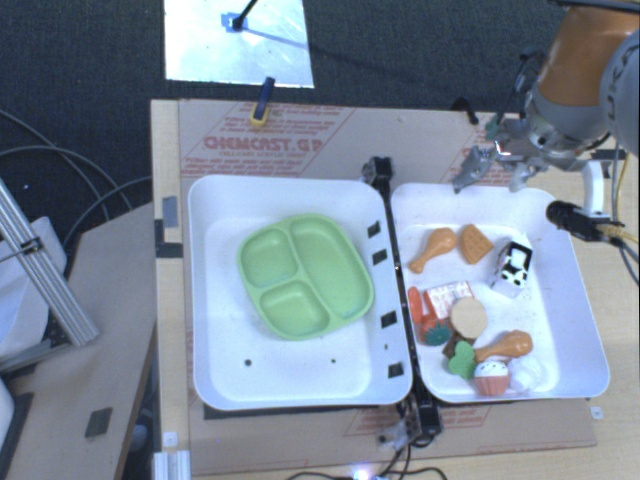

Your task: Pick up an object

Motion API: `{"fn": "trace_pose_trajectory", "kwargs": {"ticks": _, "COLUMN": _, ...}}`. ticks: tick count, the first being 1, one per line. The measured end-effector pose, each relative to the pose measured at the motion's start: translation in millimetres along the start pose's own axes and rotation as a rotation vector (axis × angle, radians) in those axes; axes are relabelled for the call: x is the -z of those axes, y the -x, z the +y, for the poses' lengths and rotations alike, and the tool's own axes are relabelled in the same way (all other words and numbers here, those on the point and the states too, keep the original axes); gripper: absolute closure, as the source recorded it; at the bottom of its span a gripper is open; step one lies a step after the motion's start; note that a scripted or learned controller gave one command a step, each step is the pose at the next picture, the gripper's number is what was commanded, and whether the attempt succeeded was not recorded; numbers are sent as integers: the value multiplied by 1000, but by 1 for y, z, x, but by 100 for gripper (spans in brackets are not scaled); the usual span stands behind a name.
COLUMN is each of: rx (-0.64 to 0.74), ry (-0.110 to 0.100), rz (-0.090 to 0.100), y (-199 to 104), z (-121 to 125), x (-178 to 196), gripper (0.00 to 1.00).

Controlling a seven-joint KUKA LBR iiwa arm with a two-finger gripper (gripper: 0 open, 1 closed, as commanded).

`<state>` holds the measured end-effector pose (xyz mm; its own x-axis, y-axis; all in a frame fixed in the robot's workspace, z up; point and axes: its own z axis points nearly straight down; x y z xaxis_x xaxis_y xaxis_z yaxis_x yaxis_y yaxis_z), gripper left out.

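Observation:
My gripper (494,174) hangs over the far rim of the right bin (580,298), open, its two fingers (468,175) spread with nothing between them. Below it in the bin lie a tan drumstick (432,249), an orange wedge (475,244) and a black-and-white cow toy (514,265). Nearer the front sit a pink-and-white packet (448,297), a round biscuit (468,318), a second drumstick (506,346), a cupcake (491,377), a green piece (460,360) and an orange carrot (417,308).
The left bin (215,368) holds a green divided plate (303,273). A black divider with clips (392,268) runs between the bins. A black cable connector (570,218) juts over the right bin's far right corner. Cardboard (300,143) lies behind the bins.

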<state>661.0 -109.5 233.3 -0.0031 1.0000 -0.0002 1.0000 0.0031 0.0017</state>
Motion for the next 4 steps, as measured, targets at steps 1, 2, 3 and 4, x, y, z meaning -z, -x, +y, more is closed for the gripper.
{"fn": "trace_pose_trajectory", "kwargs": {"ticks": 1, "rx": 6, "ry": 21, "rz": -1, "y": -51, "z": -22, "x": 314, "gripper": 0}}
{"fn": "trace_pose_trajectory", "kwargs": {"ticks": 2, "rx": 5, "ry": -1, "rz": 2, "y": -95, "z": -100, "x": 302, "gripper": 0}}
{"fn": "trace_pose_trajectory", "kwargs": {"ticks": 3, "rx": 8, "ry": 2, "rz": 3, "y": -153, "z": -177, "x": 303, "gripper": 0}}
{"fn": "trace_pose_trajectory", "kwargs": {"ticks": 4, "rx": 5, "ry": 6, "rz": 2, "y": -149, "z": -173, "x": 314, "gripper": 100}}
